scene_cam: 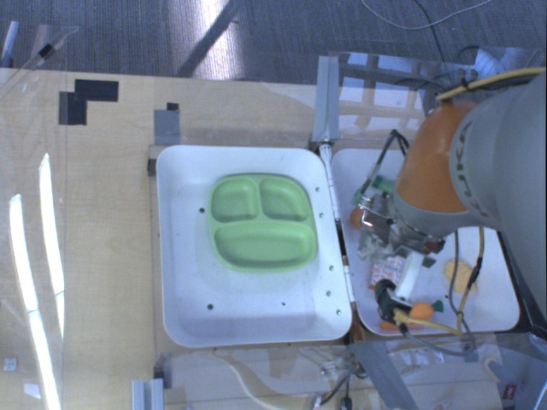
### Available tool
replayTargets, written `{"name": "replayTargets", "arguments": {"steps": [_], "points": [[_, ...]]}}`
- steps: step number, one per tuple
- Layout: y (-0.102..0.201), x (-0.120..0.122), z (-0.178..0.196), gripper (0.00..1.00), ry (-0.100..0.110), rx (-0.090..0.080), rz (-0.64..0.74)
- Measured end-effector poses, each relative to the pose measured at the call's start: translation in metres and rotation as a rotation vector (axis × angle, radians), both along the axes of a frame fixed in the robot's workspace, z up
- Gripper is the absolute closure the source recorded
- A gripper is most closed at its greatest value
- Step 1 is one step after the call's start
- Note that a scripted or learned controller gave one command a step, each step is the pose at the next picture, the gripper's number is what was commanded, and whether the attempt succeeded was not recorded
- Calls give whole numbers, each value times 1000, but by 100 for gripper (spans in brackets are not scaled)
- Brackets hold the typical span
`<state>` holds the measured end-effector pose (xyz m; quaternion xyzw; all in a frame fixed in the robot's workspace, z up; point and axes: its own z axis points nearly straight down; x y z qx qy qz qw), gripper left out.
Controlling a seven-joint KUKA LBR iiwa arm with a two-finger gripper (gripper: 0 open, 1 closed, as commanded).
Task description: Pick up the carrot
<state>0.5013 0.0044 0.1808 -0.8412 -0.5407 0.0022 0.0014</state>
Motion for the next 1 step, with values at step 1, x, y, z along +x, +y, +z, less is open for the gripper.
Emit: {"name": "replayTargets", "arguments": {"steps": [1], "points": [[8, -14, 0, 100, -1, -2, -426]]}}
